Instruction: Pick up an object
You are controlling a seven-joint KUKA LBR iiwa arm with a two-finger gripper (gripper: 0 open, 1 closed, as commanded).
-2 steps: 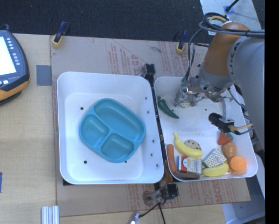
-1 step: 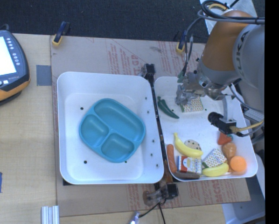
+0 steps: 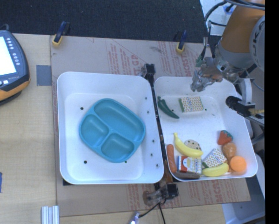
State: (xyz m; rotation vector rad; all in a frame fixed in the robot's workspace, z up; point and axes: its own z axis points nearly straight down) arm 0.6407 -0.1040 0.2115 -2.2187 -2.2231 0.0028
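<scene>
White right bin [image 3: 251,146] is keeping every item; our gripper [image 3: 198,84] is hovering near the cracker [image 3: 191,104], carrying nothing, opening unclear.

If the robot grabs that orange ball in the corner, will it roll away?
Probably, if nudged: the orange ball looks round and smooth. For now it sits wedged against the right bin's corner wall, beside a banana, which may steady it.

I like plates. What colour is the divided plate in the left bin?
Blue; the camera view shows the plate clearly.
</scene>
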